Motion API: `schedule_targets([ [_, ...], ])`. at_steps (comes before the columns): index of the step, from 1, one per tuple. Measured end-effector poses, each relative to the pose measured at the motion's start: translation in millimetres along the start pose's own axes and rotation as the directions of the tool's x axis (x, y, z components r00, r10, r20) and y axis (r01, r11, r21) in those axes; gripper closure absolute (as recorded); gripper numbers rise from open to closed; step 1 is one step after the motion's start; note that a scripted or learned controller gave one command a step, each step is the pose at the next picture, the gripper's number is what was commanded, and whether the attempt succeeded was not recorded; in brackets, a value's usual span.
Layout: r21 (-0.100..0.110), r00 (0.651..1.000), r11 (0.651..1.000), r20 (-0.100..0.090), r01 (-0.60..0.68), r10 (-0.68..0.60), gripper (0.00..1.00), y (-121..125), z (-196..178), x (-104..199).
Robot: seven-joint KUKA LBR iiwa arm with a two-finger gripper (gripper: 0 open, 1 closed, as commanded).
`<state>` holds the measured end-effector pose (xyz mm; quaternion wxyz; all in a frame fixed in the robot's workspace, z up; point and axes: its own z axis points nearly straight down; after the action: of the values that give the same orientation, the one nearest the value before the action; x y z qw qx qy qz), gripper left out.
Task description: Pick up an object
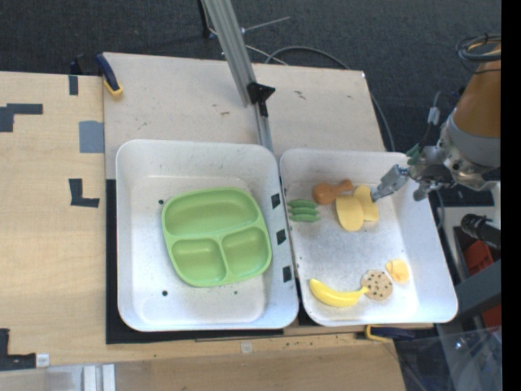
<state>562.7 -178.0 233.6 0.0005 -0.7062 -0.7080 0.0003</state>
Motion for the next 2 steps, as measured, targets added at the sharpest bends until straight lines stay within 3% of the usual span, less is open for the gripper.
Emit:
schedule_targets([
  [1,0.000,1.000,1.000,0.000,-0.001,0.001,0.00,0,0,0],
  [2,0.005,1.000,1.000,0.000,-0.002,0.002,0.00,-7,49,-7],
])
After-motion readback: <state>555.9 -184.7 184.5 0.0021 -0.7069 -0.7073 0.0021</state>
